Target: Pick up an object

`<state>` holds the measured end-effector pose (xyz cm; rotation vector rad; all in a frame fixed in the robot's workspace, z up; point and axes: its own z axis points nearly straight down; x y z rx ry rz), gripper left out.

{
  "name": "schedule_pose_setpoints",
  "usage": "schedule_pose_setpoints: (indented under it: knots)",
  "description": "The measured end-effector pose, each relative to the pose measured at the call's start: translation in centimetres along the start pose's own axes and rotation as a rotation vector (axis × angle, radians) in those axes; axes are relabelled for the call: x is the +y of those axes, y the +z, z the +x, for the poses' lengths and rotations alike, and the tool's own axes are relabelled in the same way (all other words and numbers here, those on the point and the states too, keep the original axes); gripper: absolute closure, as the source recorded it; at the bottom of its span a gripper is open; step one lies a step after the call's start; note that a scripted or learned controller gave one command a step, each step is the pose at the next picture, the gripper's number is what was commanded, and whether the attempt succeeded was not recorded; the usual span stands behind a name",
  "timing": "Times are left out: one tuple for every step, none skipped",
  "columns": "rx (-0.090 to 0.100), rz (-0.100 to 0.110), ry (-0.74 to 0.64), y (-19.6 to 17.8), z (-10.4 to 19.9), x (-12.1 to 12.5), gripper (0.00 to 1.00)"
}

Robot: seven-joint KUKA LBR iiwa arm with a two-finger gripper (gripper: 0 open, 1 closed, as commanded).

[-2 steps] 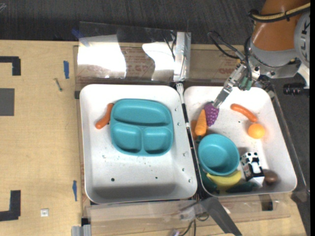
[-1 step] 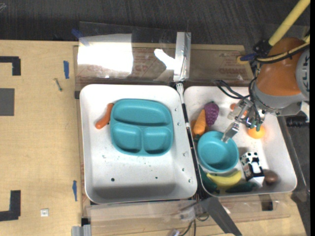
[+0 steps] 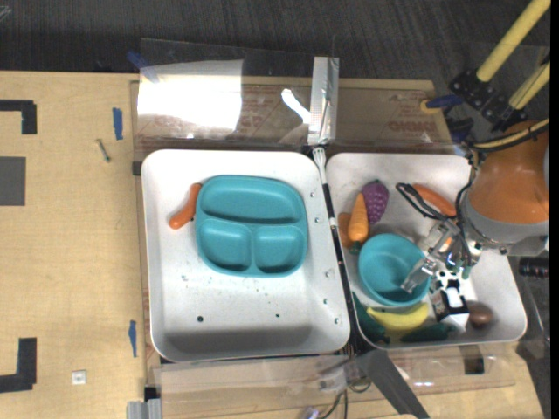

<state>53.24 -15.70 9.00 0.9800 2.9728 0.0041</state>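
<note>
Teal bowl [image 3: 390,269] sat at the middle of the right bin [image 3: 511,321], nothing lifted yet. The gripper [image 3: 422,273] hung over the bowl's three o'clock rim, fingers spread, pinching nothing; the grasp and lift remained. Room looked tight: a banana [image 3: 400,319] touched the bowl at six o'clock, a carrot [image 3: 358,219] and purple grapes [image 3: 376,201] crowded eleven, bin walls near.

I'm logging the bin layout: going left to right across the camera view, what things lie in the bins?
Orange sausage-shaped toy → teal divided tray → carrot → purple grapes → teal bowl → tool → brown round thing.
</note>
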Motion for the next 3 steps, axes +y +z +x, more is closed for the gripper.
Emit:
schedule_pose_setpoints:
  knots:
    - [-0.017, 0.002, 0.178, -0.3, 3.5, 3.8, 0.00]
    - [-0.029, -0.004, 0.179, -1.7, 3.0, 3.9, 1.00]
    - [-0.023, -0.001, 0.178, -1.4, 3.2, 3.9, 0.00]
